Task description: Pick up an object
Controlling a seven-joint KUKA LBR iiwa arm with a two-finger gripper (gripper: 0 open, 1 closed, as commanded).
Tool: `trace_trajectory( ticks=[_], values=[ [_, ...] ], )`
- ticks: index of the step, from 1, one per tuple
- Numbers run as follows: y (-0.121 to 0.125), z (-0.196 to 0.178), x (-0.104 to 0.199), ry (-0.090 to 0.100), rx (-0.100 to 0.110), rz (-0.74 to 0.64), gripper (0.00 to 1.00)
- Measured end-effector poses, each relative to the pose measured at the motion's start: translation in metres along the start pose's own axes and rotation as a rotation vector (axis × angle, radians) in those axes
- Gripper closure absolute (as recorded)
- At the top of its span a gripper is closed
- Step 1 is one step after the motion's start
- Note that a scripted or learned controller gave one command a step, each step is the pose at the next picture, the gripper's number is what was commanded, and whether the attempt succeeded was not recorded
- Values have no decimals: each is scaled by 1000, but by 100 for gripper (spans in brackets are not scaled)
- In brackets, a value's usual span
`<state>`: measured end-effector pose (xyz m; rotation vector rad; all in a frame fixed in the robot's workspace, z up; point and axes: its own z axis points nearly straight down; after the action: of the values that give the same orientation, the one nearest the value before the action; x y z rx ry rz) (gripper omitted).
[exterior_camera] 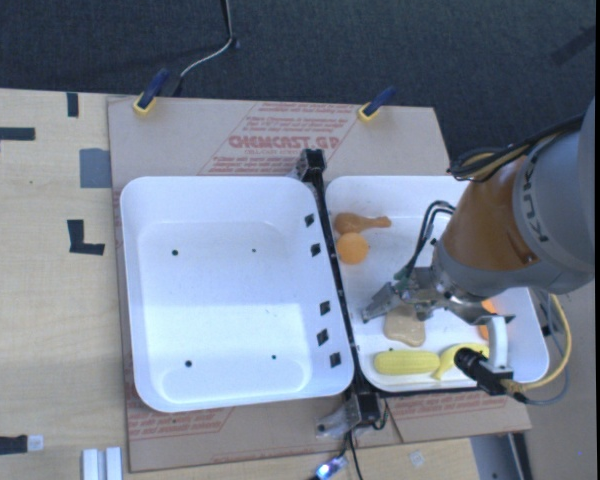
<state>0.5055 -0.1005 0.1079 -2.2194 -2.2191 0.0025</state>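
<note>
Camera view, items counted.

Bins: two, shallow and white, side by side on a brown board. The left bin (220, 288) shows its bare floor with a few small dark dots. The right bin (380, 193) holds all loose objects.

Arm: one (540, 218), grey with an orange band, reaching in from the right across the right bin.

Gripper: one (398, 303), low over the middle of the right bin. Its two fingers (378, 304) stand apart, with nothing seen between them.

Loose objects in the right bin: five made out.
- One orange ball (352, 249), near the divider between the bins.
- One orange-brown elongated piece (360, 223), just above the ball and touching or nearly touching it.
- One tan lump (404, 329), directly below the gripper; whether the fingertips touch it cannot be told.
- One yellow corn cob (404, 364), lying along the near wall.
- One yellow curved piece (450, 358), possibly a banana, just beside the cob's right end.

Clamps: two (150, 90), blue and yellow, at the board's far edge.

Cable: one (223, 28), black, running across the dark floor beyond.
</note>
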Motion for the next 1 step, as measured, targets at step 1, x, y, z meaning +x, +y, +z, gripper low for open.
trace_trajectory(
  ticks=[1],
  values=[
    [48,22,2,-3,-5,-1,0]
  ],
)
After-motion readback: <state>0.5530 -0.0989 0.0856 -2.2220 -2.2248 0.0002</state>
